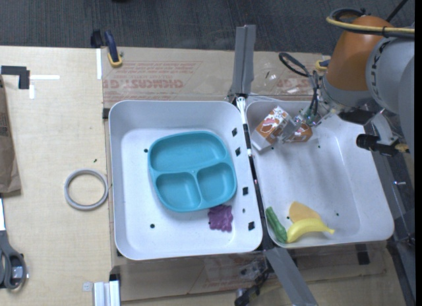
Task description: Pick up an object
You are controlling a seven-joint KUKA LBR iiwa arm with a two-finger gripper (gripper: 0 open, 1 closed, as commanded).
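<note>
A crinkled orange and white snack packet (pixel 274 125) lies at the back left of the right bin (pixel 343 173). My gripper (pixel 303 125) is low in that bin, right at the packet's right end and touching or overlapping it. The grey arm with its orange band (pixel 353 54) reaches down to it from the upper right. A yellow banana (pixel 311 230) lies near the bin's front edge, with a yellow-orange wedge (pixel 301 211) behind it and a green pod-like piece (pixel 275 224) to its left.
The left bin (pixel 125 186) holds a blue divided plate (pixel 192 171) and a purple grape bunch (pixel 221 217) at the plate's front right. A grey tape ring (pixel 86 188) and scissors (pixel 10 266) lie on the bench to the left. A metal post (pixel 243 61) stands behind the bins.
</note>
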